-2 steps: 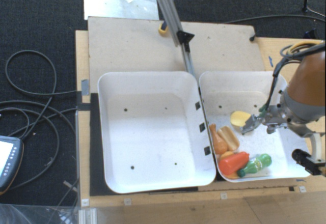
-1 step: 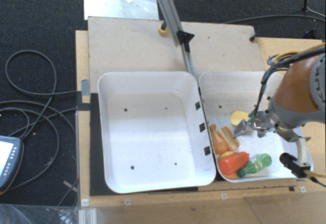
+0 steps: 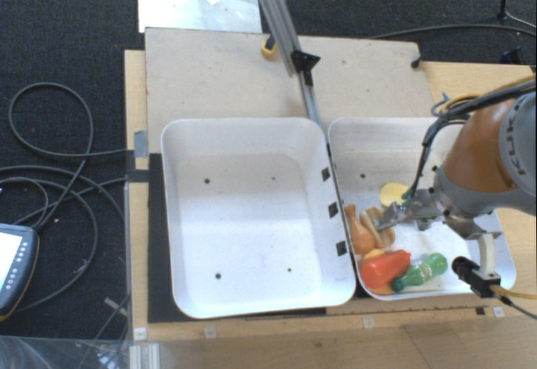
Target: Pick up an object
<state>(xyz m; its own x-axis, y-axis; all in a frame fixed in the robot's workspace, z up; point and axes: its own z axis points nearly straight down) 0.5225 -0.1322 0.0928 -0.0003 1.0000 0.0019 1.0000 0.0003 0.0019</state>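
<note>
- Where the grey arm with its orange band reaches into the right-hand shallow white bin, we find the tool low beside the tan pear-shaped item.
- We cannot tell its opening or any hold.
- A yellow round piece, red pepper-like item and green bottle-shaped item lie nearby in that bin.

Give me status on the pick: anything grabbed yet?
Done: the arm has reached into the right bin, and the gripper is low among the objects. In hand: nothing visibly held; it sits beside the orange-brown piece, near the yellow item. Left: grasp and lift. The red piece and green bottle lie untouched at the bin's front.
</note>
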